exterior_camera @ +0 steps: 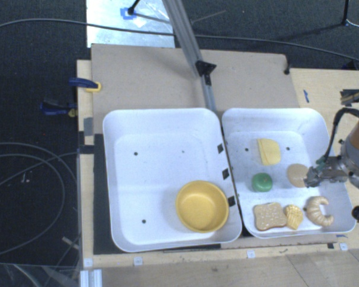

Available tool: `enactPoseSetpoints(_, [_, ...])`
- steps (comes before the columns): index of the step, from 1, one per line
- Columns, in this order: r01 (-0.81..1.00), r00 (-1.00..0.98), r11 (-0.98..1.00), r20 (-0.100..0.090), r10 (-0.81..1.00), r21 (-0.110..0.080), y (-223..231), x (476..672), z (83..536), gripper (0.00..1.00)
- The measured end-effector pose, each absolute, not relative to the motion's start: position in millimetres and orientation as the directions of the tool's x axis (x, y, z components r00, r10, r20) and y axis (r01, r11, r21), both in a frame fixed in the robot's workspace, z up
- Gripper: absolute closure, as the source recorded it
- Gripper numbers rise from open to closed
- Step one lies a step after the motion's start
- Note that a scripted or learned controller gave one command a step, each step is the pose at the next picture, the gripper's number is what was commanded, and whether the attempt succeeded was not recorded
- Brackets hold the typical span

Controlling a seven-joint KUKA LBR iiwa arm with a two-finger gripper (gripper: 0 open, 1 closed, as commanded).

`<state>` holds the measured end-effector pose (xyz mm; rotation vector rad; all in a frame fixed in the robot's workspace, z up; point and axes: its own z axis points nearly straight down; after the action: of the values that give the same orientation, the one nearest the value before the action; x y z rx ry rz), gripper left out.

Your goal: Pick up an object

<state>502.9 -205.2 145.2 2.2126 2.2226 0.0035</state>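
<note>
A round tan cookie point(297, 174) lies in the right bin point(239, 124), between a yellow cheese slice point(268, 151) and a croissant point(319, 211). The gripper point(314, 177) sits touching its right edge; its grasp state cannot be told.

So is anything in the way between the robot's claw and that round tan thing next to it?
Nothing visible is. The gripper sits right at the edge of the round tan piece in the right bin, with no gap for anything between them. The croissant lies just below, off to the side.
</note>
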Motion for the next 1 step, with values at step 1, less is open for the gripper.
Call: enactPoseSetpoints(1, [1.0,-0.004,0.004,-0.003,1.0,0.006,-212.9,500.4,192.3,1.0])
